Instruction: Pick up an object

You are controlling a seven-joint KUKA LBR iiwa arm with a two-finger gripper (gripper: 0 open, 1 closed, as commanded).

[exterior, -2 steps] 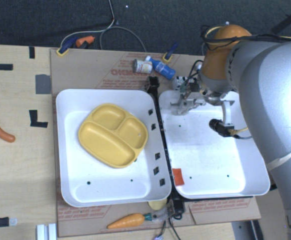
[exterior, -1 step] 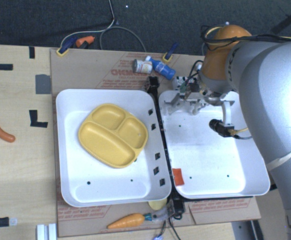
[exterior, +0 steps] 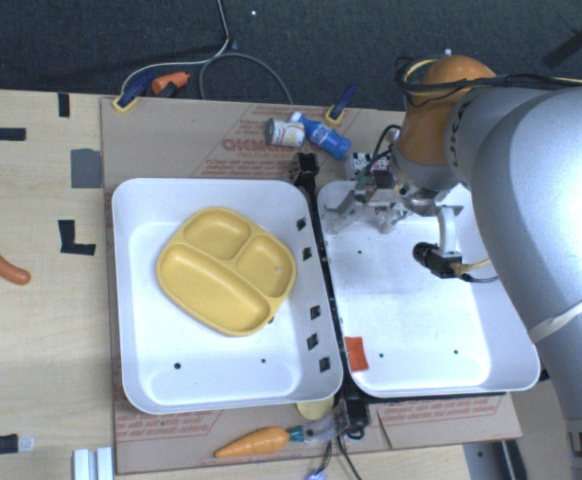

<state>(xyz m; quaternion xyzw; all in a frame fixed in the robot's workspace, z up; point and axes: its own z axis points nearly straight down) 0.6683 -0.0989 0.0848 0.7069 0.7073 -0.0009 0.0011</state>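
Gripper (exterior: 371, 206) hovers at the right bin's (exterior: 411, 368) far left corner, its state unclear; yellow divided plate (exterior: 227, 270) lies in the left bin (exterior: 141, 368).

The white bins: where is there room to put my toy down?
The right bin has the most room: its bare floor runs from the small orange tag by the divider to the far rim, below the gripper. In the left bin, the yellow plate fills the middle, leaving a bare strip along the near edge. The right bin's top is crowded by the arm.
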